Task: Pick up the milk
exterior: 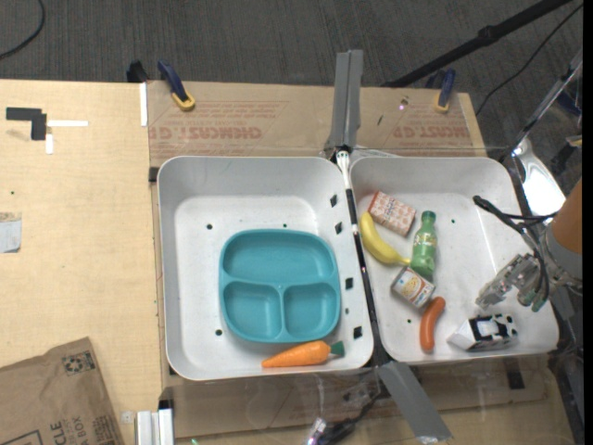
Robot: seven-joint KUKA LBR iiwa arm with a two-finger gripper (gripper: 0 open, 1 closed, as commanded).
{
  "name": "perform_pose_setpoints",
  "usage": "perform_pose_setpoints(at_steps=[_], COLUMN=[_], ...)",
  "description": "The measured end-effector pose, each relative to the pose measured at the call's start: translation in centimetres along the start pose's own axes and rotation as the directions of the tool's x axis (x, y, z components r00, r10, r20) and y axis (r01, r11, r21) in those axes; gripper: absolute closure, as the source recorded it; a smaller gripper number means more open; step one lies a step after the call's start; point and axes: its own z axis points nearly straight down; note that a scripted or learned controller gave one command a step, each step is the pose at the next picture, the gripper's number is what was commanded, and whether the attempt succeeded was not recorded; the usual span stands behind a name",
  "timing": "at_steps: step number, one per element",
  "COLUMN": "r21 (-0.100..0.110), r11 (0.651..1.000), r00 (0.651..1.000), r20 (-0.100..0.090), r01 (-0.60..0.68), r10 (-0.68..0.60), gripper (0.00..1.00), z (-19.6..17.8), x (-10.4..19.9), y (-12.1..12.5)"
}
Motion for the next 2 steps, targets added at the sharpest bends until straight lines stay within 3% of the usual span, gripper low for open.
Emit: perform_pose_setpoints(at_steps=[1, 2], r21=[0.0, 0.0], r11=[1.0, 1.0], r00=[1.0, 1.0], r20=[0.0, 0.002], r01=[0.0, -0.004], r10=[0.0, 0.004], gripper=[0.0, 0.0], z=[0.0, 0.85], x=[0.0, -0.02], y=[0.0, -0.04])
